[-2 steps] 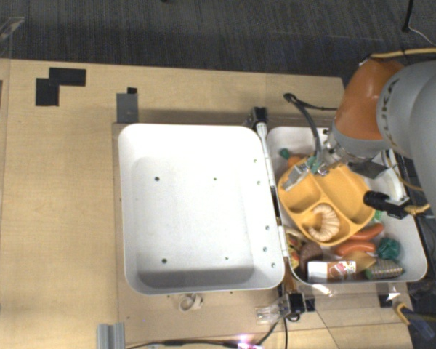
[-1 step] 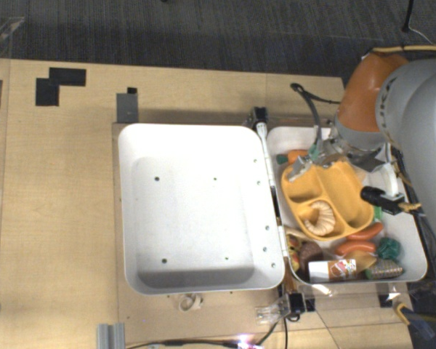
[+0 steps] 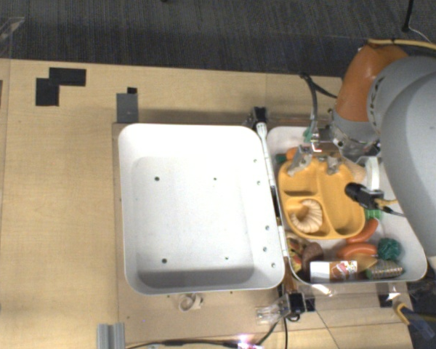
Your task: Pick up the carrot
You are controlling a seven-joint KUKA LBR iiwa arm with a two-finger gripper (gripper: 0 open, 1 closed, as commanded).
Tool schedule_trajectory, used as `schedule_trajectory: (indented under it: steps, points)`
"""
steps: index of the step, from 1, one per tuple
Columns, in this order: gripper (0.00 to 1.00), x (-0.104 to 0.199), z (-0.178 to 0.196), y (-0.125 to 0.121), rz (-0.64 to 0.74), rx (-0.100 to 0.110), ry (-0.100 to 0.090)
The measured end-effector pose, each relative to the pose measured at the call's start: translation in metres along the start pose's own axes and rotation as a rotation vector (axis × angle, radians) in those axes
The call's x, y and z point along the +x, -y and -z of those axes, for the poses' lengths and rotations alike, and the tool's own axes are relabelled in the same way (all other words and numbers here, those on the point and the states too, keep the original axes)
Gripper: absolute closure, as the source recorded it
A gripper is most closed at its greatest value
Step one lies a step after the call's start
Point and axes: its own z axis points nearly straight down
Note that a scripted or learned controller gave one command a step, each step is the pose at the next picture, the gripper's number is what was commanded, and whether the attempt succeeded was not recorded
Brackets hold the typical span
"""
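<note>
The carrot (image 3: 360, 251) is an orange-red stub with a dark green leafy top, lying near the front of the right bin (image 3: 414, 266), just beyond a small bottle (image 3: 334, 270). A yellow divided tray (image 3: 312, 184) fills the bin's middle, holding a pale shell-like piece (image 3: 308, 216). The gripper (image 3: 317, 158) hovers over the tray's far edge; whether its fingers are spread or closed, I cannot tell. The left bin (image 3: 196, 206) sits alongside.
</note>
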Motion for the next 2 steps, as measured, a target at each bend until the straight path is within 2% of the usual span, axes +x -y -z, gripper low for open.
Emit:
schedule_trajectory:
  steps: [1,2]
  points:
    - [0.0,-0.055,0.002,0.057,0.352,-0.069,0.005]
    - [0.0,-0.058,0.003,0.025,-0.119,-0.042,-0.046]
